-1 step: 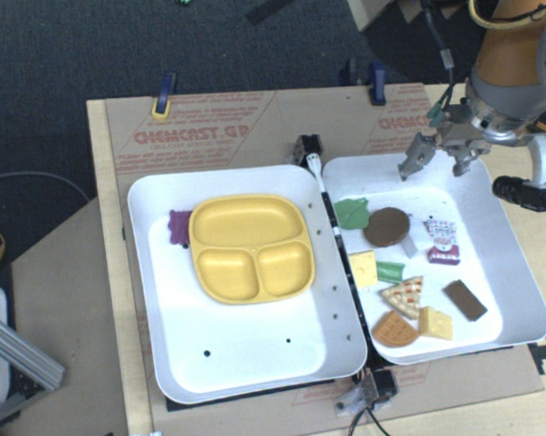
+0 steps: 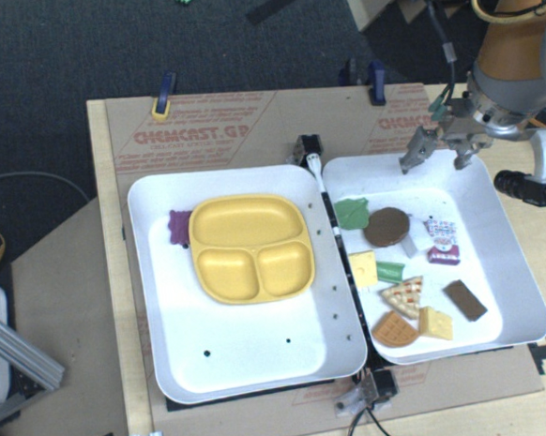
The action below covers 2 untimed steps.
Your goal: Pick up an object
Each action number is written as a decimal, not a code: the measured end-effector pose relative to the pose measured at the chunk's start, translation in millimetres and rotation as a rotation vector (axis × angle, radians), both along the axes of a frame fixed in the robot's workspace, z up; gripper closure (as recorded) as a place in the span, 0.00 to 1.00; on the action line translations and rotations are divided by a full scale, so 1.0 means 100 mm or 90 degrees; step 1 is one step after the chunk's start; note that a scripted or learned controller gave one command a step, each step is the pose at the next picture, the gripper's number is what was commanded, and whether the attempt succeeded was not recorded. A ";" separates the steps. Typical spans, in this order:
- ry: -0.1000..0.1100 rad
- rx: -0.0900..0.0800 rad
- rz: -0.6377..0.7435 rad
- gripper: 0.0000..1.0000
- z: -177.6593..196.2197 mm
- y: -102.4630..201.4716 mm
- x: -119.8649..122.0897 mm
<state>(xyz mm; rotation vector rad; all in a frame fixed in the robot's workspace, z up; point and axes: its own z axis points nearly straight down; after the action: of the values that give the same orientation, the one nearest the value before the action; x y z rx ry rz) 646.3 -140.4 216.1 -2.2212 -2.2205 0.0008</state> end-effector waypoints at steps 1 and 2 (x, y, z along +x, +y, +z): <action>0.003 0.000 0.000 0.00 -0.48 -0.08 0.00; 0.005 0.001 0.001 0.00 -1.12 -0.05 0.00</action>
<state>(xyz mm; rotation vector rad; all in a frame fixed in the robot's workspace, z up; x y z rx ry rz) 646.7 -145.0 104.5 -2.2147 -2.2175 0.0074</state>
